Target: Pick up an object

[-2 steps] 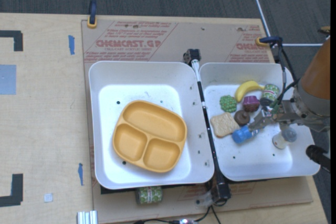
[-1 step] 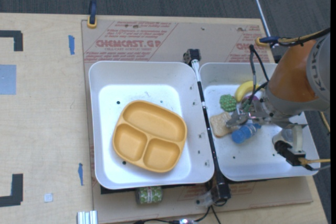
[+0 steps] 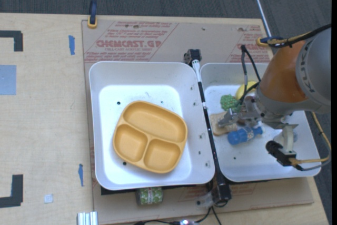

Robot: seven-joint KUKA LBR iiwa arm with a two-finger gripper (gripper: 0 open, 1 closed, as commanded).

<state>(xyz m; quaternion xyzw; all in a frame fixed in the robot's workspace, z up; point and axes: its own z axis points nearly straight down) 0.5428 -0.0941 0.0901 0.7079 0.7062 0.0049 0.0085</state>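
My gripper (image 3: 236,116) reaches into the right bin (image 3: 253,174) from the right, low over a cluster of small objects. A green knobbly item (image 3: 228,101) lies just above it, with a yellow piece (image 3: 243,89) behind that. A flat tan piece (image 3: 216,123) sits by the bin's left wall, right at the gripper's tip. A blue object (image 3: 240,136) lies just below the gripper. The wrist hides how the gripper meets these items.
The left bin (image 3: 96,113) holds a yellow divided plate (image 3: 150,137). A black rod (image 3: 202,97) runs along the seam between the bins. A green patterned can (image 3: 150,196) lies on the bench below the left bin. Cables (image 3: 287,158) trail over the right bin's lower right.
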